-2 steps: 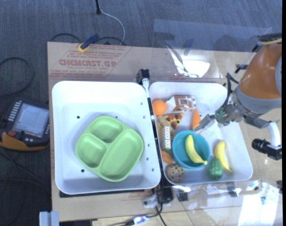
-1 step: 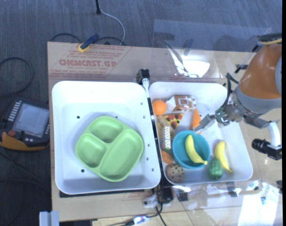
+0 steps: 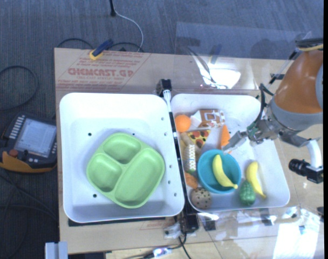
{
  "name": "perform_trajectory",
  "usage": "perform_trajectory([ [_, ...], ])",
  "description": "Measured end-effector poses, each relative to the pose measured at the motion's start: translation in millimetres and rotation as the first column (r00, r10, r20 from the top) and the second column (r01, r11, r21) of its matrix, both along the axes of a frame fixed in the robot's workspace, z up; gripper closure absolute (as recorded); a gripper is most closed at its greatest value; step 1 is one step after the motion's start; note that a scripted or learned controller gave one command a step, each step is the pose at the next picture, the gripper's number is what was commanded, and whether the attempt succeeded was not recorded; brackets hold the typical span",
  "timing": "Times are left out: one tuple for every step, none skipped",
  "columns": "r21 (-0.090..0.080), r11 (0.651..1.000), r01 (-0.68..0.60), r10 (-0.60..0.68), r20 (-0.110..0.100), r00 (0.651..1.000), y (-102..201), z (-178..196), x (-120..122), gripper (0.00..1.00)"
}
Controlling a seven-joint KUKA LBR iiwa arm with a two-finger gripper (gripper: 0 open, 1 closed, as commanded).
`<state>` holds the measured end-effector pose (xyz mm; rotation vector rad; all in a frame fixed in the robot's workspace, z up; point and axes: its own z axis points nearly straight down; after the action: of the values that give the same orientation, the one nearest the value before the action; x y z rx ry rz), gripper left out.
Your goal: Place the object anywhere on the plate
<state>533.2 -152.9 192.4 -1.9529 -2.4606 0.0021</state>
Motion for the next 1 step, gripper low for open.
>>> perform_trajectory([
  [0.000, 1.000, 0.000, 0.000, 0.000, 1.000, 0.0, 0.0, 0.0, 0.00],
])
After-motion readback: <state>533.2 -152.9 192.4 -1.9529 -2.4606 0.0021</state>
